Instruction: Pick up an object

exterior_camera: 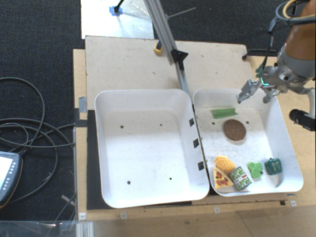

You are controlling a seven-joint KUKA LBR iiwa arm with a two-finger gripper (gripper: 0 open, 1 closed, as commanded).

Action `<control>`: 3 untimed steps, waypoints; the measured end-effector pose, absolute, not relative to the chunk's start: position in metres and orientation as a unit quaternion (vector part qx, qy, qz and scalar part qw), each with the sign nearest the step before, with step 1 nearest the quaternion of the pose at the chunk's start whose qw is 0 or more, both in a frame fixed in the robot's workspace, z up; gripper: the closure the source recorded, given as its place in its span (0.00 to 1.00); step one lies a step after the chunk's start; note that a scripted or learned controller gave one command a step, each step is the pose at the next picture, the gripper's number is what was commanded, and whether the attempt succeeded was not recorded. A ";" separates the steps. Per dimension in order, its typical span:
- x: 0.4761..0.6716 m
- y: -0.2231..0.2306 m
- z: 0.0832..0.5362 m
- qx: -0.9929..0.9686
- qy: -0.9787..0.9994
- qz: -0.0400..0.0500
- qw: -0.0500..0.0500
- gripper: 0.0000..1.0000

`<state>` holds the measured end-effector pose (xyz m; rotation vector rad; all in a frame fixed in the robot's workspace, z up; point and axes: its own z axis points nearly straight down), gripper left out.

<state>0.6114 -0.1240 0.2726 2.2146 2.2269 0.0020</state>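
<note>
My gripper [256, 96] hangs above the far edge of the right bin [289, 147], its two fingers spread apart with nothing between them. Below it in that bin lie a green flat strip [224, 113] and a brown round disc [234, 130]. Near the front of the bin sit a yellow corn piece [224, 163], a pizza slice [221, 178], a small green can [240, 177], a light green piece [255, 169] and a dark green pepper [273, 166].
The left bin [103, 132] stands beside the right one, with a dividing rim between them. A grey metal pole [163, 23] slants in from the top to the bins' junction. Cables and a pendant lie on the floor at left.
</note>
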 end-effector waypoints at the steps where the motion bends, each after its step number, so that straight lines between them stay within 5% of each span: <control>1: 0.603 -0.128 0.216 0.707 0.707 -0.001 -0.001 0.00; 3: 0.611 -0.132 0.114 0.707 0.707 -0.001 -0.002 0.00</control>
